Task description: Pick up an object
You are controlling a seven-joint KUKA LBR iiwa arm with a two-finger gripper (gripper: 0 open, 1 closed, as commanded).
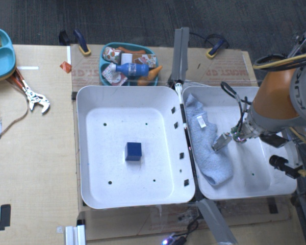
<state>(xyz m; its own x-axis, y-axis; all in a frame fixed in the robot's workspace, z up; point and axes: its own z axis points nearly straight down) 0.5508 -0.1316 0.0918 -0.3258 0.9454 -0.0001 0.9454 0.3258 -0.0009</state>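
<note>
The end effector (220,142) hangs low in the right bin (255,185), at the edge of the crumpled blue towel (206,142). To grasp well, it should press straight down into a raised fold before closing. I cannot tell how its jaws stand, since they are small and blurred against the cloth; the blue cube (133,151) sits apart in the left bin (92,137).

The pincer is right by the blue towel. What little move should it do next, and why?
Probably a short dip straight down onto the towel. The pincer sits at the towel's right edge in the right bin, so the cloth is the nearest thing to take. The blue cube lies far off in the left bin. Whether anything is gripped yet is unclear.
</note>
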